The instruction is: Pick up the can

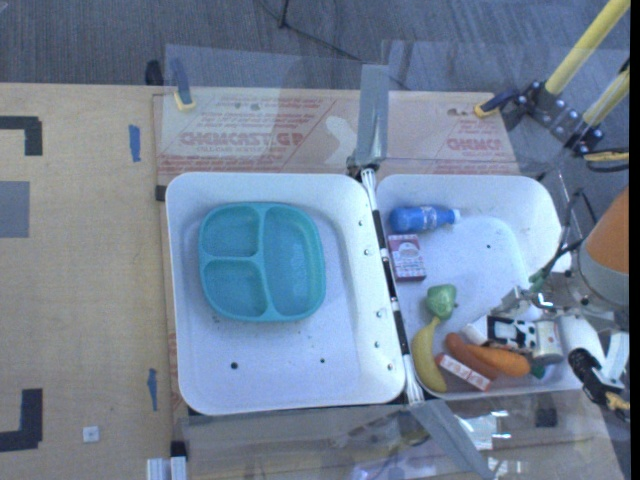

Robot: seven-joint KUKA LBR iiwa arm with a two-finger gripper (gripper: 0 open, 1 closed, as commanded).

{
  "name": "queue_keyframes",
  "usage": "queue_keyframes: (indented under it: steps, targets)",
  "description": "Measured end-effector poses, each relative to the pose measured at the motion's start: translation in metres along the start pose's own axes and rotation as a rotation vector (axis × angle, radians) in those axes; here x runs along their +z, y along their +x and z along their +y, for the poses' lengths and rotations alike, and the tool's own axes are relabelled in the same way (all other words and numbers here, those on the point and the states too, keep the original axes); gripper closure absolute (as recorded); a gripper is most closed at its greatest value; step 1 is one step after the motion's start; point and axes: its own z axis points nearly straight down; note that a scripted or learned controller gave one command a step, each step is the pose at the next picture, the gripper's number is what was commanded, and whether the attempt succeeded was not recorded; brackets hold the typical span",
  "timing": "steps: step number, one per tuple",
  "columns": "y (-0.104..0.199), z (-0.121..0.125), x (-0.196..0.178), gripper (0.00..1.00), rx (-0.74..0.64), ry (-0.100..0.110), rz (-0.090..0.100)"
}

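Camera view has the can (407, 258) lying untouched in the right bin (480, 193), beside the divider just below a blue bottle (422, 218). I cannot tell the state of the hand (545, 340) (low at the bin's right corner); the whole pick remains.

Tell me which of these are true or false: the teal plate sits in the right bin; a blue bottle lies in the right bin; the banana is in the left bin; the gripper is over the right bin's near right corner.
1. The teal plate sits in the right bin. False: it lies in the left bin.
2. A blue bottle lies in the right bin. True.
3. The banana is in the left bin. False: it lies in the right bin, by the divider.
4. The gripper is over the right bin's near right corner. True.
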Motion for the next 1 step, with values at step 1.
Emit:
queue_keyframes:
  steps: [1]
  targets:
    - [0.0022, -0.0069, 0.0001, 0.00, 0.082, 0.000, -0.001]
